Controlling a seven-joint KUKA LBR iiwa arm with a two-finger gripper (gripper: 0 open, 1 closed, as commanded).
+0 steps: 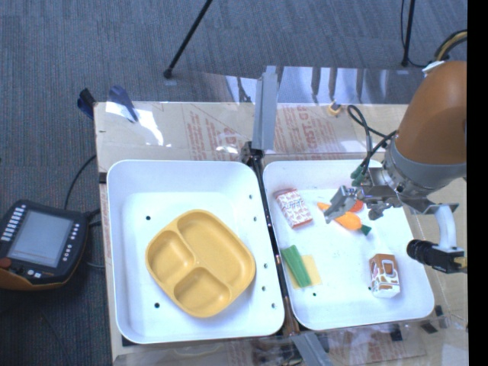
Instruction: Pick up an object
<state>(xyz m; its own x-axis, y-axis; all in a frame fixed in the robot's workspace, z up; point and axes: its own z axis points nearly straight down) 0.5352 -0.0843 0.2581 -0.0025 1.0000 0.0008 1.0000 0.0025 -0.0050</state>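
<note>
Yellow and glossy, a moulded plastic tray (200, 261) with three compartments lies in the left bin (122, 204). In the right bin (415, 307), going across: a red-and-white packet (293, 208) at ten o'clock, a flat green-and-yellow sponge (300, 266) at eight, an orange carrot-shaped toy (348, 220) near centre, a small printed carton (384, 274) at four. The gripper (345, 202) hangs just over the carrot, metal fingers spread, pinching nothing. By my reading the pick is barely begun: closing and lifting remain.
</note>
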